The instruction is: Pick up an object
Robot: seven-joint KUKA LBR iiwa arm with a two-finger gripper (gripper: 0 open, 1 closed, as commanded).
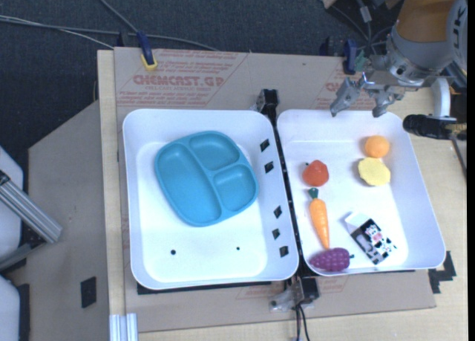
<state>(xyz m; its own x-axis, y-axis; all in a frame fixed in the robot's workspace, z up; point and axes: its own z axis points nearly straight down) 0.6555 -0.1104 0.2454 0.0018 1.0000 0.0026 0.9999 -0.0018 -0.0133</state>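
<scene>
Tool (361,105) poised over the far rim of the right bin (423,206), fingers spread apart and gripping nothing.

The grey arm (423,20) with its orange band comes in from the upper right, its two fingers splayed above the bin's back edge, clear of the toys. In the right bin lie an orange ball (377,146), a yellow lemon (374,172) just beside it, a red tomato (316,173), a carrot (319,218) below that, purple grapes (330,260) at the near rim, and a black-and-white carton (371,238) to their right. The left bin (148,258) holds a blue plate (206,177) with three compartments. Both bins sit on the counter (200,79).
</scene>
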